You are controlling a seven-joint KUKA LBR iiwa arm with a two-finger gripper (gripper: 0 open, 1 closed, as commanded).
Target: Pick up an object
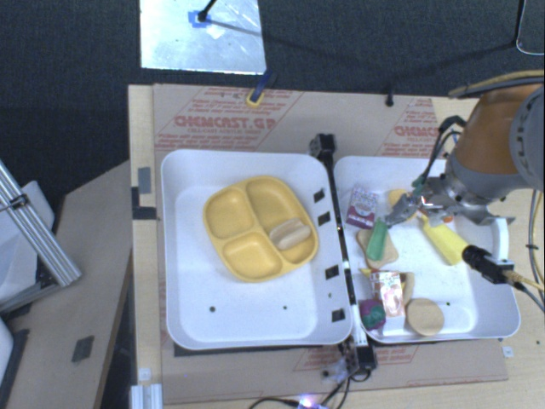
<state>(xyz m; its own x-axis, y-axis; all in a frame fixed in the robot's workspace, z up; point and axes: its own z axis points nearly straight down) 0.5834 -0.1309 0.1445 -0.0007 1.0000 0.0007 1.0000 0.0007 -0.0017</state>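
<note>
The gripper (400, 212) hovered above the green piece (377, 239) (likely light, rigid plastic); finger state unclear. Grip its narrow sides.

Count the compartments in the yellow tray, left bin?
3: in the yellow tray, one far-left, one far-right, one near. A tan piece lies at its right edge.

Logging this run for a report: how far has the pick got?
Done: the grey arm's gripper has reached into the right white bin. In hand: it hangs just above the green stick on the tan bread-shaped piece. Left: nothing looks lifted; gripping and raising remain.
</note>
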